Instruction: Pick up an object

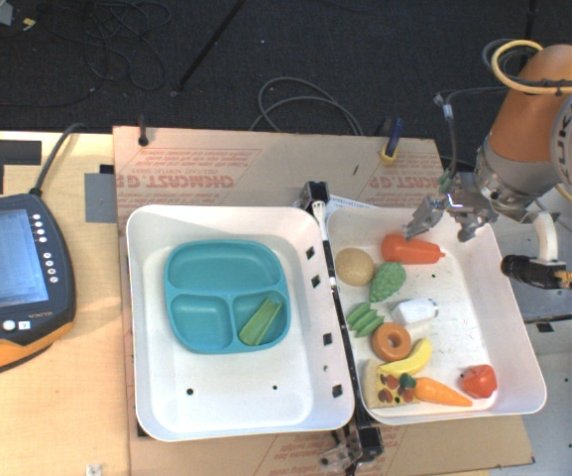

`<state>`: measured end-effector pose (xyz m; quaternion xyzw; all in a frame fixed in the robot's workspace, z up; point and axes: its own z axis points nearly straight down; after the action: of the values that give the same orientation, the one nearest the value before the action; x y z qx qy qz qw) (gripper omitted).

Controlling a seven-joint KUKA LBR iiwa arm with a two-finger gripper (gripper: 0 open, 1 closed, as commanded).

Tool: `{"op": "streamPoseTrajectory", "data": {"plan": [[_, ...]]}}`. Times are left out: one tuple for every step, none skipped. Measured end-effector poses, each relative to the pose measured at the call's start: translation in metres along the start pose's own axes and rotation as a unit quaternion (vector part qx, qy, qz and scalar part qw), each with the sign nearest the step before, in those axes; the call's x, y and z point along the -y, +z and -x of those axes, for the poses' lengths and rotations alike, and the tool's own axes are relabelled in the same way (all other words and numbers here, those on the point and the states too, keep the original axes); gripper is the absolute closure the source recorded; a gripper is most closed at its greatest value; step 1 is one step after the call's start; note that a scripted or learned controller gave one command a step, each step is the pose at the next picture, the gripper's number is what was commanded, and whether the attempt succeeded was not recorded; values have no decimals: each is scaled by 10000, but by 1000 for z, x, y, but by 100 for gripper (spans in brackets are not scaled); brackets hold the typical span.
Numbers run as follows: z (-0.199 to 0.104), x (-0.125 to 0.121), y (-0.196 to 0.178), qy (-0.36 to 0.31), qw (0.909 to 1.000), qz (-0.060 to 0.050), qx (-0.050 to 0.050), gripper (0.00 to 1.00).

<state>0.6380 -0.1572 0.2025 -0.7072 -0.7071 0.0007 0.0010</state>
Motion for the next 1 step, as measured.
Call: {"op": "streamPoseTrajectory", "data": {"plan": [[-19, 52, 121, -4, 10000, -35, -11, 0]]}}
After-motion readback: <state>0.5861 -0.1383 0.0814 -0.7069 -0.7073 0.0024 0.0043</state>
